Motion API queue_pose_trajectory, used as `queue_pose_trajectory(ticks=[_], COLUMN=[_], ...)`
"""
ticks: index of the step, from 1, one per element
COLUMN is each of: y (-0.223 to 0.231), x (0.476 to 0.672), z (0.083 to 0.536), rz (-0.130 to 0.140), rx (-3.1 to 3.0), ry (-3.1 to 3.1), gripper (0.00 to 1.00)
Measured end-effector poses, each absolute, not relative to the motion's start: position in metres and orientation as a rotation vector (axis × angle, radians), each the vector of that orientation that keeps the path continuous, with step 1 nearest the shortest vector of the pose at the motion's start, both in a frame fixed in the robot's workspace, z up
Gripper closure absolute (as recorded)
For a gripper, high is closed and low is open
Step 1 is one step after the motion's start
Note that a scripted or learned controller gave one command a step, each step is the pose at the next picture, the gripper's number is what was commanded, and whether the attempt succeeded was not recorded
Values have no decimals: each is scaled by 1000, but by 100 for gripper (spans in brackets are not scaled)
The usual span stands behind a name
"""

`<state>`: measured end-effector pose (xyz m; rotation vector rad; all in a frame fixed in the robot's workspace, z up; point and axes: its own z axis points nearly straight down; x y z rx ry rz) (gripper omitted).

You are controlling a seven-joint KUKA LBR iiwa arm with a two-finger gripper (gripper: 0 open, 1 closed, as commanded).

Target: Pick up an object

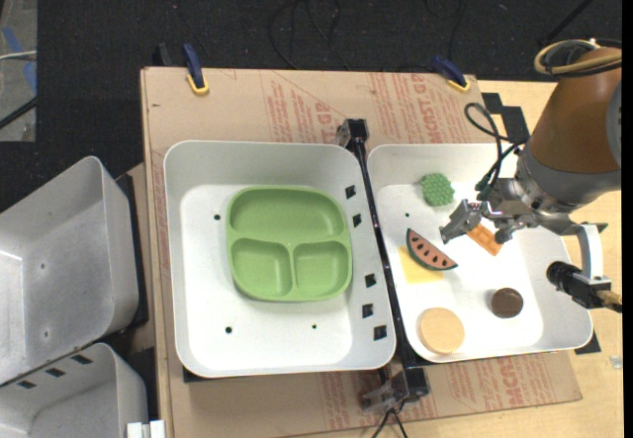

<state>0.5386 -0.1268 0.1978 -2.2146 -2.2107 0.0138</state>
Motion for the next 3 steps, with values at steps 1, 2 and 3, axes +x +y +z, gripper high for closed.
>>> queue_pose_trajectory(ticks=[1, 2, 3], y=[-127, -127, -121], x=[542, 532, 531], z=[205, 158, 113], rz=[1, 6, 4], rx=[-2220, -2220, -2220], ry=[-2222, -2215, -2216], gripper=[0, 0, 0])
